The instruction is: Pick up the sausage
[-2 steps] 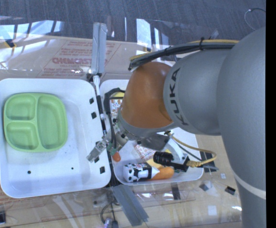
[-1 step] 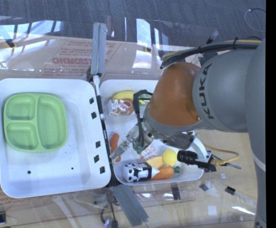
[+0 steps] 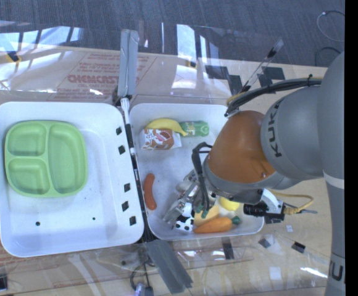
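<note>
The sausage (image 3: 149,191), a short orange-red link, lies upright along the left side of the right bin (image 3: 166,227), close to the divider. My gripper (image 3: 180,207) hangs low in the same bin, right of the sausage and apart from it, its metal fingers (image 3: 171,212) pointing down-left toward the bin's front. I see nothing between the fingers. The orange wrist band (image 3: 237,150) and grey arm cover the bin's right half.
A banana (image 3: 165,126), a green item (image 3: 195,128) and a red-and-white packet (image 3: 160,139) lie at the right bin's back. A carrot (image 3: 213,225), a yellow piece (image 3: 228,203) and a black-and-white toy (image 3: 182,224) sit at its front. A green divided plate (image 3: 45,158) rests in the left bin.
</note>
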Robot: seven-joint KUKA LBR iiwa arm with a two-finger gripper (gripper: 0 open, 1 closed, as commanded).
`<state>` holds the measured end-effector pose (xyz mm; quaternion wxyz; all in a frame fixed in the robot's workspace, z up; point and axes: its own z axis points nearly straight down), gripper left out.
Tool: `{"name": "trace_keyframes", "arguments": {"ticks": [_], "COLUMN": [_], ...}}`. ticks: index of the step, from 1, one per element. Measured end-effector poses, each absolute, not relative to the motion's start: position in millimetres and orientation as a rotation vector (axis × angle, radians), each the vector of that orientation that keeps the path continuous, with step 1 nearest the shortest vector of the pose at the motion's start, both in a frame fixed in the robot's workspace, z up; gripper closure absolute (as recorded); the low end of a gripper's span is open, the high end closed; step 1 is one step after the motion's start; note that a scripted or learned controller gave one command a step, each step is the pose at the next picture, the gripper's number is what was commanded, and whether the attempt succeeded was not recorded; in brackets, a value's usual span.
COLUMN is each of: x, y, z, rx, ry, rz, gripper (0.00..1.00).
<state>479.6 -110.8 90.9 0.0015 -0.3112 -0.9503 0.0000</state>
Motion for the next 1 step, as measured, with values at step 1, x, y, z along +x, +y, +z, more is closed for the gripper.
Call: {"name": "trace_keyframes", "arguments": {"ticks": [1], "x": [478.3], "y": [-190.9], "z": [93.5], "rx": [-1.077], "ry": [-2.955], "rz": [-0.003], "gripper": [0.0]}}
